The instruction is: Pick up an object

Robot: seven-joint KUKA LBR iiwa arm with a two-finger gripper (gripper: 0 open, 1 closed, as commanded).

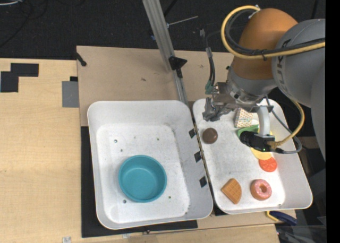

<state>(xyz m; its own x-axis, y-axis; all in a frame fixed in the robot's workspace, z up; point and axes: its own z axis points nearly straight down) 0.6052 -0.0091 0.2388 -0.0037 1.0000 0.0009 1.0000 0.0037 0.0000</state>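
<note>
My gripper [211, 110] hangs over the far left corner of the right bin [297, 197], under the grey arm with its orange band. Just in front of it, a small round brown object [210, 135] lies on the bin floor, apart from the gripper. Nearer the front are a tan waffle-like wedge [231, 190] and a pink doughnut [261, 189]. A red piece [268, 165], a yellow piece [260, 153], a green piece [247, 130] and a checkered item [243, 117] lie along the right side, partly hidden by the arm's cable.
The left bin [106, 114] holds a blue bowl [142, 178] near its front. A slanted metal rail [162, 35] stands behind the bins, close to the gripper. The two bins meet at a raised rim with black clips [197, 156].
</note>
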